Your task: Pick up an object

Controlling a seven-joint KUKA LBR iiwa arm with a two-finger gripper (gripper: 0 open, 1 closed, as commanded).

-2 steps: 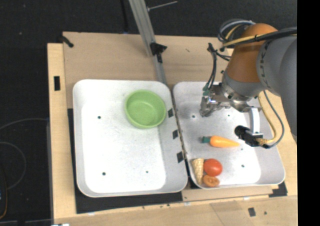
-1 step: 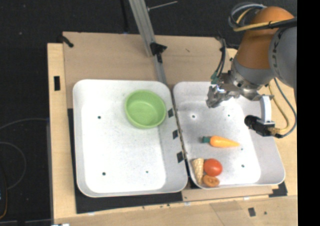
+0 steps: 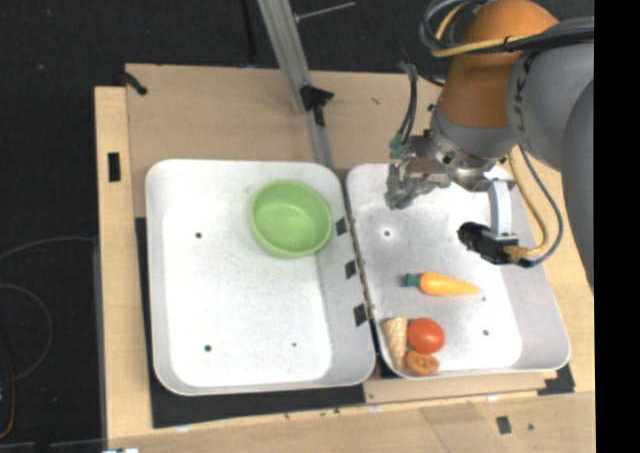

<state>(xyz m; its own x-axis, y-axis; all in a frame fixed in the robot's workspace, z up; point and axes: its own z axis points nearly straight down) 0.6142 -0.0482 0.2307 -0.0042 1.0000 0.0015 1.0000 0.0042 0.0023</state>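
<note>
My gripper (image 3: 403, 191) hangs over the far left part of the right bin (image 3: 530, 341), its tips pointing down above bare white floor. Nothing shows between them. An orange carrot (image 3: 447, 285) with a green tip lies in the middle of that bin, well below the gripper. A red tomato (image 3: 426, 334), a tan cone-shaped piece (image 3: 397, 336) and a small brown piece (image 3: 421, 364) sit together at the bin's near left corner. A green bowl (image 3: 290, 218) stands in the left bin (image 3: 200, 341), toward its far right.
A grey metal post (image 3: 285, 41) slants up from the bench behind the bins' shared edge. The arm's wrist, orange band (image 3: 495, 51) and cables hang over the right bin's far side. Black clips (image 3: 353, 266) mark the seam between the bins.
</note>
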